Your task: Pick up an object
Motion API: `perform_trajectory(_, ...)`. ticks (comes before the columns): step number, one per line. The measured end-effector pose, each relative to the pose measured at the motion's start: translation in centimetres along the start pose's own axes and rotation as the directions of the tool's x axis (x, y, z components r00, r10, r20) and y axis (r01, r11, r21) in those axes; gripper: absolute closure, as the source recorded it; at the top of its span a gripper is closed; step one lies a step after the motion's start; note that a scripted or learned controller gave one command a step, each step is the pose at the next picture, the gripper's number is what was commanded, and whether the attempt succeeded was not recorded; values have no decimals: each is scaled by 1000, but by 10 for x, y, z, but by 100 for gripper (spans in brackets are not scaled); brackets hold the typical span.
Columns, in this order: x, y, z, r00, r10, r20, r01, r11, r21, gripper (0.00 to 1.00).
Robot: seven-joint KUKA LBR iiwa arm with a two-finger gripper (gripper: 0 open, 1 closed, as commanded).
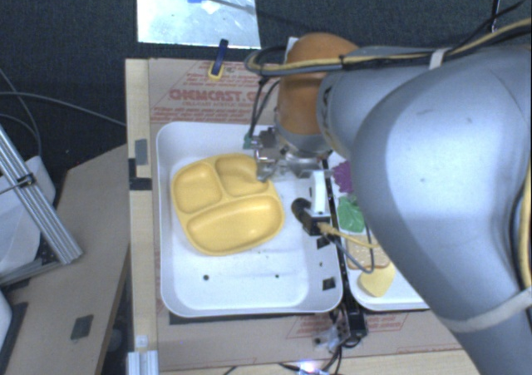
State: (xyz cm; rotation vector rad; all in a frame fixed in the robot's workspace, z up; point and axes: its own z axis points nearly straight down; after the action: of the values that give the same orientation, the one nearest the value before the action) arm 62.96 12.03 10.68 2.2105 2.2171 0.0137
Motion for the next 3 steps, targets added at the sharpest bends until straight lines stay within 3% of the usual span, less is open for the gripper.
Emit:
perform_trajectory(1,-1,-2,-1,1000,0,-5,0,1000,-7,100)
perform_trajectory(3,-3,-5,-16,1000,-1,-4,1,1000,-2,100)
